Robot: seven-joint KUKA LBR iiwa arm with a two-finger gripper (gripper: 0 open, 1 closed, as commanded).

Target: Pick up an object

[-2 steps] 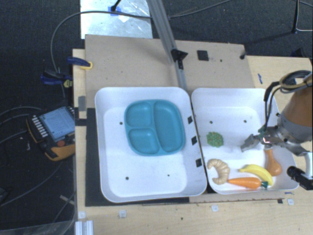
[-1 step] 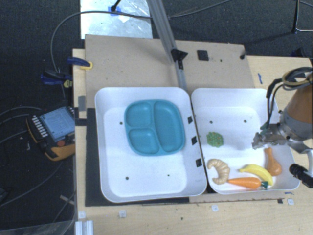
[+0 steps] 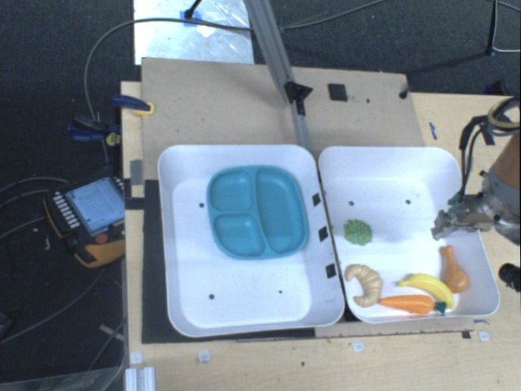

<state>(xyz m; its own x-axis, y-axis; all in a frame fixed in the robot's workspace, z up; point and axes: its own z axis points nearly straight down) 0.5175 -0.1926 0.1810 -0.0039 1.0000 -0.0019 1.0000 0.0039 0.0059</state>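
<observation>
Arm (image 3: 503, 169) enters from right edge, orange band above wrist visible. Grey gripper (image 3: 450, 221) hangs low, pointing left. Nothing visible between its tips.

One fixed camera looks down at a slant on both white bins (image 3: 244, 157) from above.

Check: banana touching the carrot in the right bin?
Touching. The camera view shows the banana's dark-tipped end lying over the carrot's green-topped end near the right bin's front corner, no white between them there.
</observation>
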